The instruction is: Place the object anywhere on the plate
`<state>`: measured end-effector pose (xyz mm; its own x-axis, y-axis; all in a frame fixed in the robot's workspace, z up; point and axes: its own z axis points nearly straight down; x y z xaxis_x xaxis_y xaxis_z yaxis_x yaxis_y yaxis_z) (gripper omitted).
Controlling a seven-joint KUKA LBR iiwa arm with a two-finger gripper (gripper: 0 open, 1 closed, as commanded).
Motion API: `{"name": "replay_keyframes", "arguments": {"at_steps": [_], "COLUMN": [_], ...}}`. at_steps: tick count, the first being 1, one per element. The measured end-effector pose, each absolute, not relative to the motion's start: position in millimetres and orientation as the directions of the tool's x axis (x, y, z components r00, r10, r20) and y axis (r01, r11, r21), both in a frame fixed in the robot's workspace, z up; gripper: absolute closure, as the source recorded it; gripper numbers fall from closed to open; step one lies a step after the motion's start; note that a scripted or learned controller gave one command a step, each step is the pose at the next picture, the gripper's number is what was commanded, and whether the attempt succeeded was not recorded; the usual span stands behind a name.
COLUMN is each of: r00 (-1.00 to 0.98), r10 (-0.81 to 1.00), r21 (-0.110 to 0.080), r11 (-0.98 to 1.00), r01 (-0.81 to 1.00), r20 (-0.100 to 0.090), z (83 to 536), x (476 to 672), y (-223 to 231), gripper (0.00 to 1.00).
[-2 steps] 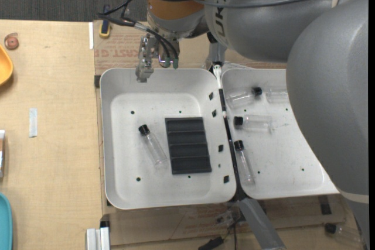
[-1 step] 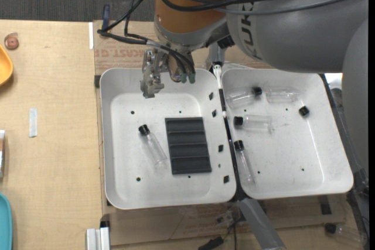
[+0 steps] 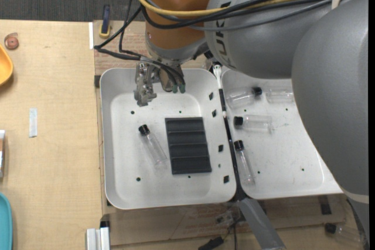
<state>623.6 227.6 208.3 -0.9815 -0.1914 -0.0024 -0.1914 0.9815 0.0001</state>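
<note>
Gripper [image 3: 144, 96] above left bin [image 3: 117, 184], near vial [image 3: 152, 145]

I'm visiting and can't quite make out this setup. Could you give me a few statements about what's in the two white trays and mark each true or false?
1. A black ridged plate lies in the left bin. True.
2. A clear vial rests on top of the plate. False: it lies beside it, on the bin floor.
3. The right bin holds several clear vials with black caps. True.
4. The gripper hangs over the right bin. False: it is over the left bin's far end.
</note>
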Motion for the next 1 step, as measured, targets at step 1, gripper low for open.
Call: {"name": "replay_keyframes", "arguments": {"at_steps": [1], "r00": [-0.977], "r10": [-0.212], "r21": [0.000], "r11": [0.977], "r01": [-0.212], "r20": [-0.004], "z": [235.9], "x": [632.9], "y": [203.9], "gripper": [1.00]}}
